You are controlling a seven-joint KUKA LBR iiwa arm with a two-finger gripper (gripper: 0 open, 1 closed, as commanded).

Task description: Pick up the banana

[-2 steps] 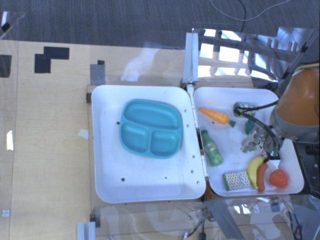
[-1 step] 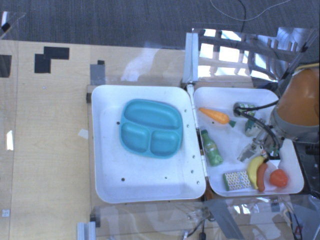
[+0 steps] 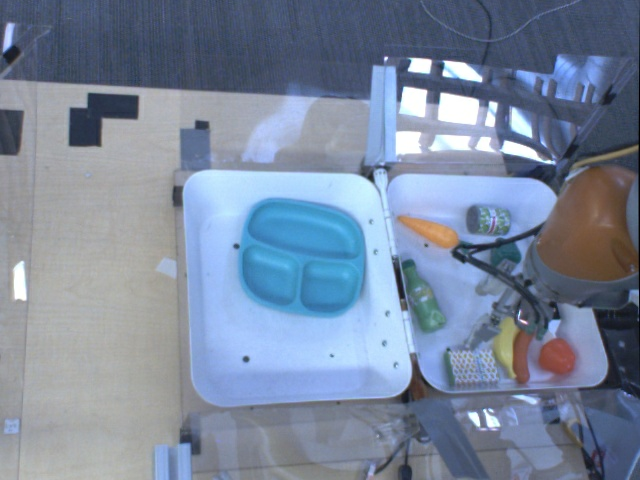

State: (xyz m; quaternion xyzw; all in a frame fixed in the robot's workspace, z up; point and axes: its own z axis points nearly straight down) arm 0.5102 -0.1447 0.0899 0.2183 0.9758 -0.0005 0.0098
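The banana (image 3: 507, 347) is short and yellow and lies in the right bin (image 3: 440, 298) near its front right corner. It rests between a patterned green-and-white block (image 3: 472, 366) on its left and a red-brown sausage (image 3: 522, 360) on its right. My gripper (image 3: 510, 318) hangs low just behind and over the banana's upper end, at the tip of the grey arm with the orange band (image 3: 598, 226), which reaches in from the right. The metal parts of the gripper hide the banana's far tip. Nothing is lifted off the bin floor.
The right bin also holds a red tomato (image 3: 557, 356), a green bottle (image 3: 424, 298), an orange carrot (image 3: 429, 231) and a green can (image 3: 488, 219). A blue divided plate (image 3: 302, 256) sits in the left bin (image 3: 215, 348). A black cable (image 3: 490, 258) runs along the arm.
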